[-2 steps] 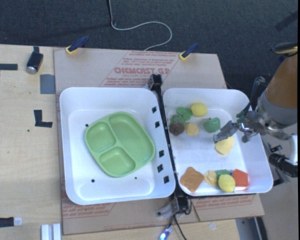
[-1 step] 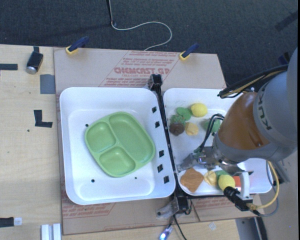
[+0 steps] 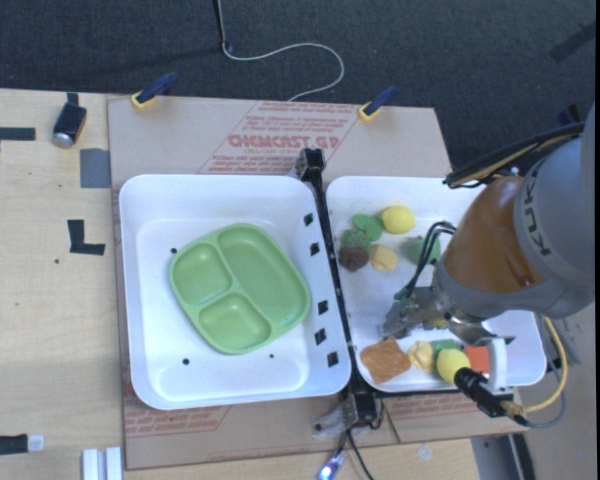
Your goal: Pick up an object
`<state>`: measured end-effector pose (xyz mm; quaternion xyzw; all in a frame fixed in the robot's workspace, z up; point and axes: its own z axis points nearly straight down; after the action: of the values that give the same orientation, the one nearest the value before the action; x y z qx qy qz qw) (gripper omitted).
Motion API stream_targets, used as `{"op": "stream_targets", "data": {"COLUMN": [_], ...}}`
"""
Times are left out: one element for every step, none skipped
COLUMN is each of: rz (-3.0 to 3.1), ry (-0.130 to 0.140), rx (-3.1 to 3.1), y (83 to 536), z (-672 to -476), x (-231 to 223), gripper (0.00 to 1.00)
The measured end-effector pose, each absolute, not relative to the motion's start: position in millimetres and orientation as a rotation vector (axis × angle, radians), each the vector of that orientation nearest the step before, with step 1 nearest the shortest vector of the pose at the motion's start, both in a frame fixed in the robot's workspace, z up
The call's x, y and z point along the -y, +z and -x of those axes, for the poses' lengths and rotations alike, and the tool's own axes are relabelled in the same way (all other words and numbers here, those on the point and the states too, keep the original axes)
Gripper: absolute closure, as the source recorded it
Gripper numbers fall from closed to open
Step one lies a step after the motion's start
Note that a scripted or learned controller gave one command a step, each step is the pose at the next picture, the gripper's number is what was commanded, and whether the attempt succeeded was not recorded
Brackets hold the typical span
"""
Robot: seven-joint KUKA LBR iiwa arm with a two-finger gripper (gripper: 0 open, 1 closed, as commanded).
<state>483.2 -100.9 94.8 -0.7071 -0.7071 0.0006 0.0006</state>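
Several small things: toy food lies in the right bin (image 3: pixel 540 373), and any piece could be the one to pick up.
Closest pieces: a brown toast-like piece (image 3: pixel 384 360) sits at the near edge of that bin, with a small pale yellow bit (image 3: pixel 421 353) just beside it and a yellow and green piece (image 3: pixel 448 361) next to that.
Farther pieces: a yellow lemon shape (image 3: pixel 397 219), a green lump (image 3: pixel 364 230), a dark brown lump (image 3: pixel 353 257) and a pale piece (image 3: pixel 383 258) sit near the far side of the bin.
Gripper (image 3: pixel 408 318): it hangs low over the middle of the right bin, just above the toast-like piece. I cannot tell if it is open or shut, and I see nothing held in it.
Doing the step well: I think it should go straight down on one piece alone, as the near pieces lie close together and could get pushed away.
Watch out: the toast-like piece looks flat, so it may be hard to grab.
Left bin (image 3: pixel 140 268): it holds a green tray (image 3: pixel 240 288) with three parts.
Counter (image 3: pixel 40 298): light wood, with brown cardboard (image 3: pixel 280 143) under both bins, held by two clips (image 3: pixel 154 90).
Room: dark floor (image 3: pixel 100 18) behind, with a thin white cable (image 3: pixel 280 53) lying on it.
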Motion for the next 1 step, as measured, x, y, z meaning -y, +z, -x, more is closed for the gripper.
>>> {"op": "stream_targets", "data": {"rz": [2.211], "ry": [-0.01], "rx": [2.234], "y": [189.2], "z": [-485.2], "x": [20.7], "gripper": [1.0]}}
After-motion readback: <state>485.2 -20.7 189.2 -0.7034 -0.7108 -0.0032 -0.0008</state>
